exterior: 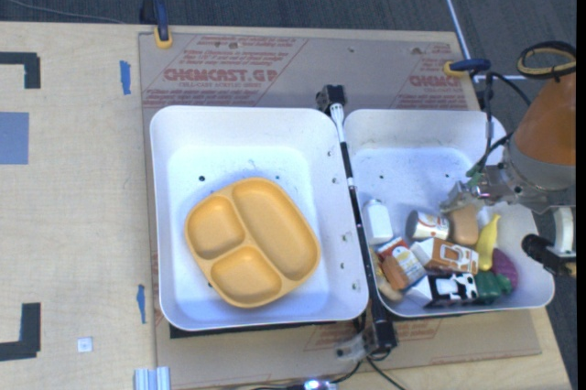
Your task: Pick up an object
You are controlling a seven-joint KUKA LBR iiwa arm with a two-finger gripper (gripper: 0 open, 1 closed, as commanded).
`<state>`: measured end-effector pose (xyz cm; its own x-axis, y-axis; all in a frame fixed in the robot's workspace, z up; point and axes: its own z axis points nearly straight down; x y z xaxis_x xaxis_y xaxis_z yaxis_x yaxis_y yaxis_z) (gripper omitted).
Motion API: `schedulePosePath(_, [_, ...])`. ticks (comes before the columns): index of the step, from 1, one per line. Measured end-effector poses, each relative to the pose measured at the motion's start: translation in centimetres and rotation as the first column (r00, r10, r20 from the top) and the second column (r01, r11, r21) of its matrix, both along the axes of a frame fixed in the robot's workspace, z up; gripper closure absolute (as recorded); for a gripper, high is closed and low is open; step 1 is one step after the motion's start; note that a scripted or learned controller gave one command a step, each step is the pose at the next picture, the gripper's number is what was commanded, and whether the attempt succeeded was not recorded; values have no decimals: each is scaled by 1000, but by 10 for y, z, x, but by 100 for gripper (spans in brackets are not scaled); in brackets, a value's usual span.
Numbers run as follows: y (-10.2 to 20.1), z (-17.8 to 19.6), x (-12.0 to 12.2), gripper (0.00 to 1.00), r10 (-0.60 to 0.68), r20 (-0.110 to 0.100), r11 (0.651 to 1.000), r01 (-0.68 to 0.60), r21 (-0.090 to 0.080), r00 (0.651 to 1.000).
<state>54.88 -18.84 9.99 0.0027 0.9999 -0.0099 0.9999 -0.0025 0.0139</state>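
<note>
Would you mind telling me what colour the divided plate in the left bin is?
Yellow-orange; the divided plate shows best in the camera view.

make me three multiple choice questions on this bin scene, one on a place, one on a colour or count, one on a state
1. Where does the divided plate lie?
A. in the left bin
B. in the right bin
C. on the cardboard outside the bins

2. How many compartments does the plate have?
A. two
B. three
C. five

3. How do the small items lie in the right bin?
A. spread evenly over the whole floor
B. stacked in a neat tower at the far wall
C. crowded together in the near part

Answers:
1 A, the yellow plate rests on the floor of the left bin.
2 B, two smaller wells and one longer well are visible.
3 C, the banana, cartons and other pieces bunch at the near side, close to the gripper.
</note>
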Motion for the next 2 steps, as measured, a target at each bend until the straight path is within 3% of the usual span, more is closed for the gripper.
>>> schedulePosePath(1, [20,71,65,100,4,-11,1000,-4,10,1000])
schedulePosePath(2, [84,119,57,100,5,-10,1000,-5,10,1000])
